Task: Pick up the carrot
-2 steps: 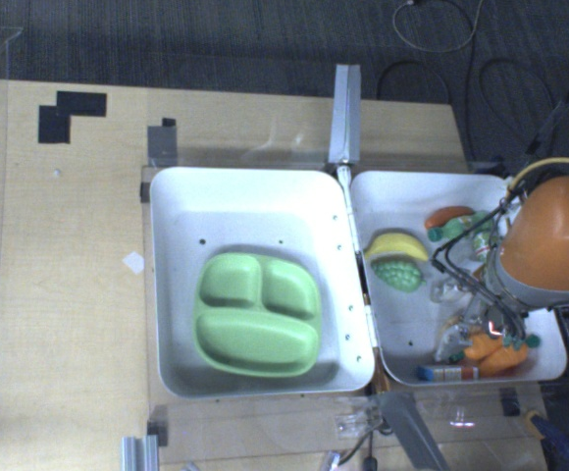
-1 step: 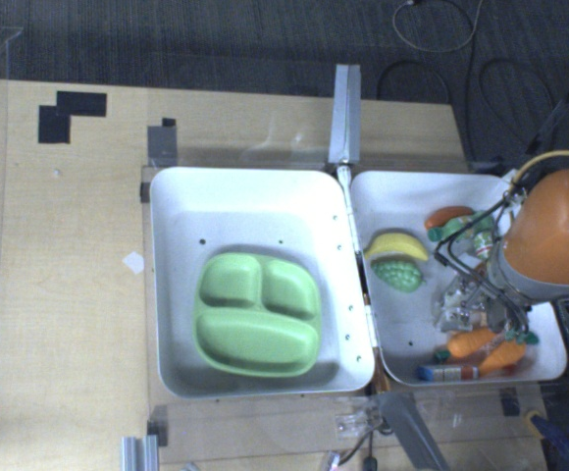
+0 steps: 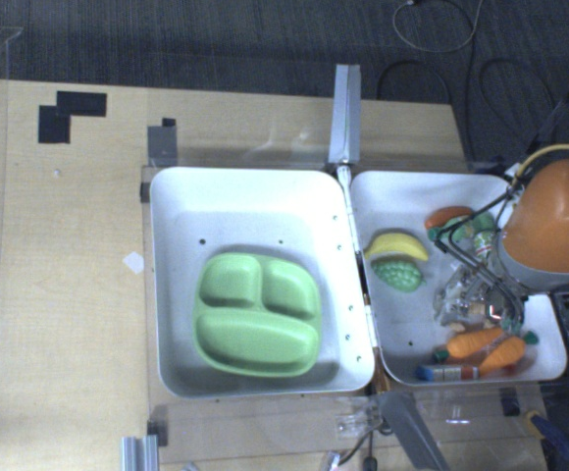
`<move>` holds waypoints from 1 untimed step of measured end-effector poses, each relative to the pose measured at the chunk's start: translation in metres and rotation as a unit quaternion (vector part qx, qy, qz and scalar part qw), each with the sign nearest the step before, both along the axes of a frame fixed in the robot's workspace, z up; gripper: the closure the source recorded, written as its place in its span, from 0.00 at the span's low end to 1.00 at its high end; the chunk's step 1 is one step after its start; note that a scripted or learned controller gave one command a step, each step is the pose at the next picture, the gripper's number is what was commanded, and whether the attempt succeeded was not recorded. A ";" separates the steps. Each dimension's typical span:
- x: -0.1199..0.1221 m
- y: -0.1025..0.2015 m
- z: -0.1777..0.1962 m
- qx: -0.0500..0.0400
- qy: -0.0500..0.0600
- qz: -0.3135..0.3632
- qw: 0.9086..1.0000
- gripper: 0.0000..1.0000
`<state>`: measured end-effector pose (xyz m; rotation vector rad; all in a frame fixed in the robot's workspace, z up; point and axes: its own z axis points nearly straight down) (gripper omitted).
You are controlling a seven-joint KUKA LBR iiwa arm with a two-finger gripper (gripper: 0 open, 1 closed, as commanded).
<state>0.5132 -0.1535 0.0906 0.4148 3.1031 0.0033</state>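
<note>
Lying near the front edge of the right bin (image 3: 402, 366), the carrot (image 3: 488, 346) looks like two orange pieces side by side w/ a green stub at the right end, so it may be one toy carrot split in halves or two separate ones; can't tell which. The gripper (image 3: 469, 302) hangs just above and slightly left of it, metal parts blurred, so whether the jaws are wide or narrow can't be told, and nothing is seen between them. Probably hollow plastic: light, stiff, smooth, a bit slippery, not fragile. It tapers, so best hold is across the thicker mid section, jaws square to the long axis, not the thin tip. A marker (image 3: 446, 371) lies just beside it at the bin wall, which crowds that side. A banana (image 3: 397, 246), a green bumpy fruit (image 3: 399, 275) and a red thing (image 3: 449, 217) sit further back. The left bin (image 3: 167, 292) holds a green tray (image 3: 258, 312).
</note>
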 end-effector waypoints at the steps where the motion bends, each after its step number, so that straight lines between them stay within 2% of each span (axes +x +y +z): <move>1: 0.007 0.060 0.134 -0.001 0.000 0.026 1.000 1.00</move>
